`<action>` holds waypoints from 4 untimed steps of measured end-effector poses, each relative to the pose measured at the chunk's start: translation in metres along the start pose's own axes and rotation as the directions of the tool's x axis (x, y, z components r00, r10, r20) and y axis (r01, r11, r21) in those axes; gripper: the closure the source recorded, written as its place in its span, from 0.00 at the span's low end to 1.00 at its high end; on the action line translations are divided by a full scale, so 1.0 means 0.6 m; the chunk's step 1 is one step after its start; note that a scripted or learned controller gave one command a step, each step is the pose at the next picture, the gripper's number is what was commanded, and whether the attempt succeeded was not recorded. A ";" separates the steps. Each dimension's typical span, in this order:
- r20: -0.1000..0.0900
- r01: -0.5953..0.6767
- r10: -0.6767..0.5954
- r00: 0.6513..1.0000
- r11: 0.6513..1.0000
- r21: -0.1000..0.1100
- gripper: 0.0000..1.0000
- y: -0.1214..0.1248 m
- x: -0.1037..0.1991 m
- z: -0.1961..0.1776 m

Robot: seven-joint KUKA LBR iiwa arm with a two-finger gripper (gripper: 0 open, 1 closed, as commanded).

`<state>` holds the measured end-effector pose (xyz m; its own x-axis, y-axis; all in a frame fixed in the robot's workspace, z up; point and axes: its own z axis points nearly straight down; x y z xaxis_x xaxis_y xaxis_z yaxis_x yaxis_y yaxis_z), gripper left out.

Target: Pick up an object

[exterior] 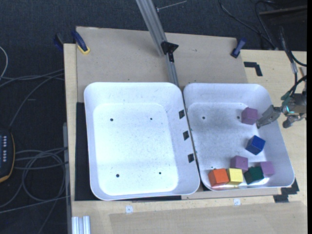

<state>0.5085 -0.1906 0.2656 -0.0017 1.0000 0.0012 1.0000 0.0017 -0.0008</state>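
Camera view:
Gripper [278, 117]: at the right bin's [229, 89] right rim, toward its far end; whether it is open or closed cannot be told, and nothing shows in its grasp.
Nearest object: purple cube [249, 115], just beside the gripper, toward the bin's middle.
Next nearest: blue cube [255, 144], toward the near edge.
Others: orange cube [219, 176], yellow cube [235, 175] and green cube [253, 174] along the near edge.
Judgement: the purple cube asks the shortest reach, inward from the rim.
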 end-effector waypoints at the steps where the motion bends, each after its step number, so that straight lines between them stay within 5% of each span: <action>1: 0.000 -0.001 0.001 1.000 1.000 -0.001 0.00 0.000 0.000 0.000; 4: -0.002 -0.001 0.001 1.000 1.000 0.005 0.00 -0.002 0.012 0.213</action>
<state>0.5073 -0.1831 0.1377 -0.0007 1.0000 0.0031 1.0000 0.0007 -0.0059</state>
